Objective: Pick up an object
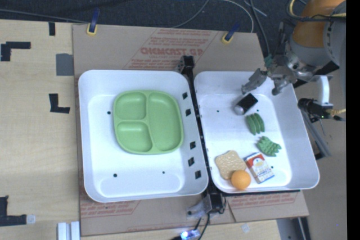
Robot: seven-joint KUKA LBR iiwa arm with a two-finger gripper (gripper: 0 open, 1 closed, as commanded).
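The camera view looks down at a slant on a worktop [34,137] of pale wood-look board, with a sheet of brown cardboard [169,48] under two shallow white plastic bins. The hand [267,82] hangs over the far part of the right bin [301,137], its two grey fingers [251,82] spread apart with nothing between them.

Just below and slightly left of the hand lies a small dark block with a silvery end [246,104], boxy and smooth; its long axis runs diagonally, the dark end toward the hand and the pale end away toward the bin's centre. It lies close under the left finger, though whether they touch cannot be told.

Nearer the camera from the hand lie a ribbed green pea pod [255,123], long axis roughly along the bin's length, and a knobbly green vegetable piece [269,146]. Farther on, at the bin's near end, sit a tan, speckled toast slice [230,162], a round glossy orange [241,180] and a small red and white carton [260,168], lying flat.

Well to the left of the hand, the left bin [95,177] holds a smooth light-green divided plate [148,122] with three compartments and rounded corners.
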